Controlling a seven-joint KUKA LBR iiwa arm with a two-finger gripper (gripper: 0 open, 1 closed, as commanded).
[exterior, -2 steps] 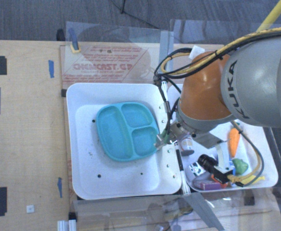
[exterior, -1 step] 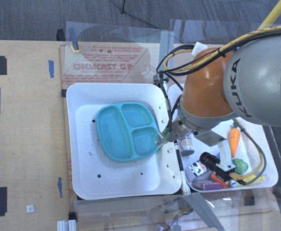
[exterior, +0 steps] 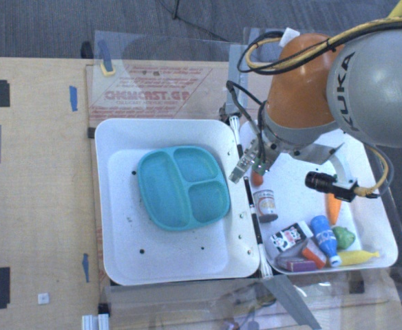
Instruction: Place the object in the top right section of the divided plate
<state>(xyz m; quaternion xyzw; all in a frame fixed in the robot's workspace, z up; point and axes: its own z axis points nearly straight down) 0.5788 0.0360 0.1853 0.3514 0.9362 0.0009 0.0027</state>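
A pale wooden tabletop [exterior: 36, 205] is seen from above, bearing two shallow white bins side by side, with dark floor beyond. In the left bin [exterior: 118, 253] a teal divided plate [exterior: 184, 188] lies tilted, its three sections bare. The right bin [exterior: 376, 225] holds a clutter: a small jar [exterior: 264, 203], a black-and-white carton [exterior: 288, 236], a blue bottle [exterior: 323, 234], a green piece [exterior: 344, 238], a yellow piece [exterior: 358, 256], a purple piece [exterior: 296, 265] and an orange carrot-like piece [exterior: 333, 208]. The end effector [exterior: 250, 169] is held low at the wall between the bins, and a small orange-red object [exterior: 257, 179] is seen just beneath its tip, touching or nearly so. Whether the fingers are spread or closed on that object cannot be told, since the wrist covers them. The step in hand is judged to be the pick or the start of the carry. If the object is truly gripped, a short move leftward over the wall is called for, ending above the plate's upper right section [exterior: 194, 160], nearest the end effector, before release.
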